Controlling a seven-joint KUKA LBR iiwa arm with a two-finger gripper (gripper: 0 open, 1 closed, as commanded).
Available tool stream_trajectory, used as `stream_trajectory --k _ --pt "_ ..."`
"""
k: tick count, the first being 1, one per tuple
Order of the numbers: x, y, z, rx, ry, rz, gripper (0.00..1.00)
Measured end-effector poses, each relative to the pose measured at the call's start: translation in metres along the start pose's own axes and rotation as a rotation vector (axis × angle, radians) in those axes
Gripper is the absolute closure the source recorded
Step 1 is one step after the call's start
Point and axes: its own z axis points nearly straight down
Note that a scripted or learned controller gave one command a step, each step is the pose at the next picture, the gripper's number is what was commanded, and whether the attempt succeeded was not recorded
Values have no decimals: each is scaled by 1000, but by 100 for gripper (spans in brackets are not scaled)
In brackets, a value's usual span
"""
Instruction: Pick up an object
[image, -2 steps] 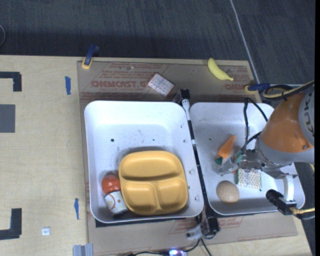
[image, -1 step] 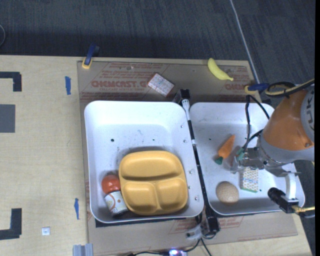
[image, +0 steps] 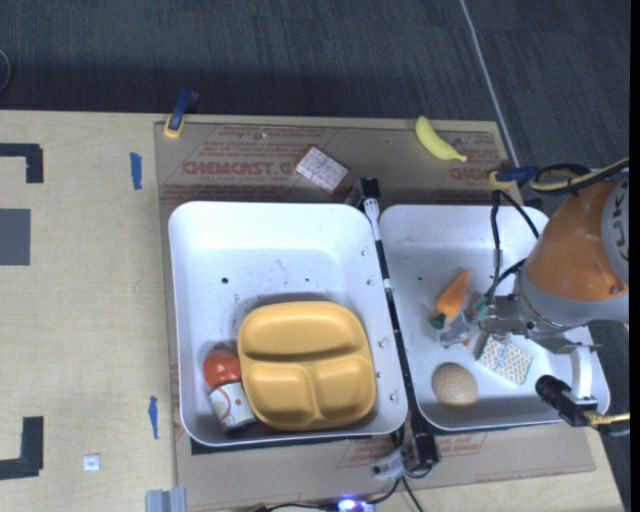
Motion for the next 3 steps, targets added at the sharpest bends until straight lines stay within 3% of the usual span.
stream_trajectory --k 1,2,3 --pt "0 1 -10 -4 -2 0 100" --pt "0 1 -10 -4 -2 0 0" --pt "25 -21 21 11 4 0 0"
